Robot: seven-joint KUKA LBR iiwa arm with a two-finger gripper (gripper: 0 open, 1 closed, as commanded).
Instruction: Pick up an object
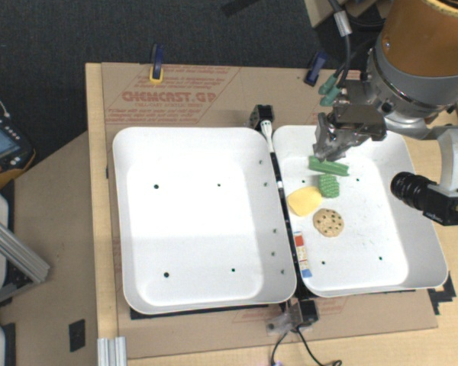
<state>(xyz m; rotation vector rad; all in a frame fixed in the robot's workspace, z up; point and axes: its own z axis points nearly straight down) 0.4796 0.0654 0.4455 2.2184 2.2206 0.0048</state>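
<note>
My gripper hangs over the back part of the right bin, its fingers right at a flat green piece. Whether the green piece is between the fingers I cannot tell. Just in front of it lies a round ridged green object. A yellow lump rests to the left of that, and a brown cookie with dark chips lies in front. A thin marker with red and blue bands lies along the right bin's left wall.
The left bin sits beside the right one on a brown board. A black cylindrical part juts over the right bin's right side. Clamps stand at the board's back edge.
</note>
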